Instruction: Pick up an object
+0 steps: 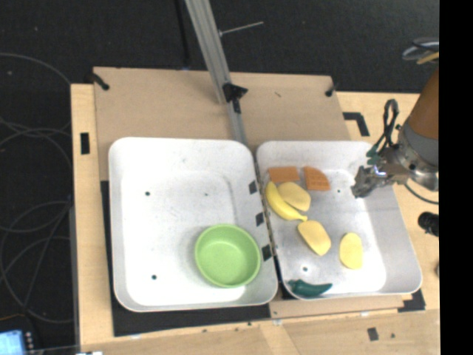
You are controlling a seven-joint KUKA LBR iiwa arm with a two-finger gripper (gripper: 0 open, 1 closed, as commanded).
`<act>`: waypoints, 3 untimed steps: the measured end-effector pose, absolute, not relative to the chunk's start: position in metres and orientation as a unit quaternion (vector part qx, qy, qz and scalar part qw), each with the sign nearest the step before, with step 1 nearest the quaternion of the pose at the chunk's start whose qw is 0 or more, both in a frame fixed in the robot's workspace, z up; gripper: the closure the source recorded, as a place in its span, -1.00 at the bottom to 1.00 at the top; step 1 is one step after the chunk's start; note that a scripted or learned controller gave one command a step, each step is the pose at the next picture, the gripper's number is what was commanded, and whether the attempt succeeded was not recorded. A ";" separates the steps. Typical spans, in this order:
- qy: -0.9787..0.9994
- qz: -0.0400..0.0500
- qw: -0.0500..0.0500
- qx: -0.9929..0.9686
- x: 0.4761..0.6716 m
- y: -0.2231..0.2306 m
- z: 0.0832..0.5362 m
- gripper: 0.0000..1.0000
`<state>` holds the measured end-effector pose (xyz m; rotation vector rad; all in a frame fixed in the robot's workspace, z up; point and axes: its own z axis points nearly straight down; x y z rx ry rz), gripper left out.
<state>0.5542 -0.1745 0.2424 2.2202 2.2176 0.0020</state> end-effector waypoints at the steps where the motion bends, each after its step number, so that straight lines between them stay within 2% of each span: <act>1: 0.709 0.002 0.002 0.706 0.555 -0.175 0.271 1.00; 2: 0.709 0.000 0.000 0.705 0.556 -0.119 0.264 1.00; 3: 0.710 0.002 0.000 0.704 0.570 -0.063 0.269 1.00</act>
